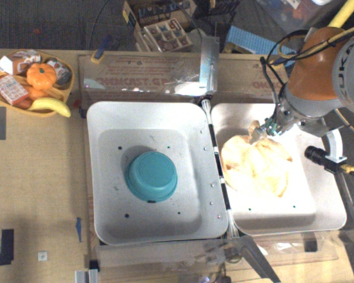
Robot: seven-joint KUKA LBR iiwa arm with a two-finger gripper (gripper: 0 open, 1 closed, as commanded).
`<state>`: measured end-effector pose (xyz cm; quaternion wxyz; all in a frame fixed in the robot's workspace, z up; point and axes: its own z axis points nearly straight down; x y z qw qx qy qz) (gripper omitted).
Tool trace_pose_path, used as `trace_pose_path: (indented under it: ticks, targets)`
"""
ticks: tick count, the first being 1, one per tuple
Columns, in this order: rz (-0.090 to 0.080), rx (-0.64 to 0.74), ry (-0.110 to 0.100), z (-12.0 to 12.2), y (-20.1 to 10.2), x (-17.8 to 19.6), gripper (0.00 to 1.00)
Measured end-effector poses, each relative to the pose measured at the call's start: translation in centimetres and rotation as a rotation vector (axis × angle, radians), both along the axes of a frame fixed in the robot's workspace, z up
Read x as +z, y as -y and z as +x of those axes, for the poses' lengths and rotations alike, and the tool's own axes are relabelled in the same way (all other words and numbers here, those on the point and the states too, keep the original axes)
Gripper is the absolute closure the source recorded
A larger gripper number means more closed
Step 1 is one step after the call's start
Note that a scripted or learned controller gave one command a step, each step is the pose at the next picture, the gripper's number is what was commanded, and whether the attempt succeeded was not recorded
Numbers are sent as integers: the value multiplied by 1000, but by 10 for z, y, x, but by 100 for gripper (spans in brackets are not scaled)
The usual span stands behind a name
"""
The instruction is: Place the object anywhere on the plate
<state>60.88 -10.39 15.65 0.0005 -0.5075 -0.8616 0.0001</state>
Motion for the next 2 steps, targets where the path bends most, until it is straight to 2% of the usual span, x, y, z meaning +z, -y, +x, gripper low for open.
trace_pose_path:
  ticks: [2]
  targets:
    - [-2,-13,2,1,5,67,100]
